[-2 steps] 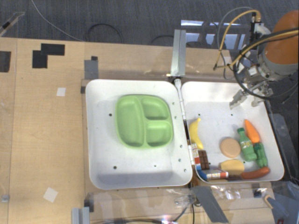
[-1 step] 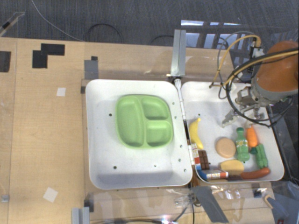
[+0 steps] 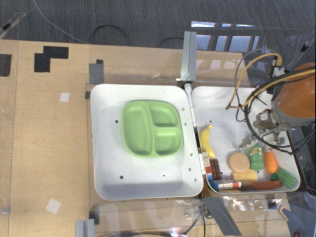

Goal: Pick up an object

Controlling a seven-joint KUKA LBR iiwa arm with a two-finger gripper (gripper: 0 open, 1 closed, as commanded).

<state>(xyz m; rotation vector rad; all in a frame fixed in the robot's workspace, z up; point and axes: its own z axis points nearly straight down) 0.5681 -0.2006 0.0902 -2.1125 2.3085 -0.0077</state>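
The right bin (image 3: 222, 107) holds several toy foods along its near side. A yellow banana (image 3: 206, 141) lies by the left wall. A tan round piece (image 3: 238, 161), a yellow block (image 3: 245, 175), a small green bottle-like piece (image 3: 256, 159), an orange carrot (image 3: 271, 162), a green piece (image 3: 287, 177) and a brown sausage (image 3: 266, 185) are clustered together. My gripper (image 3: 256, 141) hangs below the orange band of the arm, low over the right bin, just above the green bottle-like piece. Cables and the wrist hide its tips.
The left bin (image 3: 106, 147) holds a green divided plate (image 3: 151, 128). A red and white marker (image 3: 228, 185) and a small red and blue item (image 3: 213, 170) lie at the right bin's near left corner. A metal post (image 3: 188, 56) stands behind the bins.
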